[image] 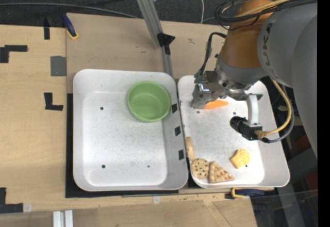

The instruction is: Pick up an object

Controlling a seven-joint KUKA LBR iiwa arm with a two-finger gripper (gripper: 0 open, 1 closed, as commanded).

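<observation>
My gripper [200,98] hangs low over the far left part of the right bin [268,169]. An orange, carrot-like piece [217,103] lies on the bin floor just to the right of the gripper, partly hidden under the wrist. Whether it touches the gripper is unclear. A green bowl [149,101] sits upright in the far right part of the left bin [87,133].
Near the right bin's front edge lie a round cookie [199,168], a pizza-slice toy [219,174] and a yellow chunk [240,159]. A tan stick [189,147] rests along its left wall. A slanted metal pole [149,9] stands behind the bins.
</observation>
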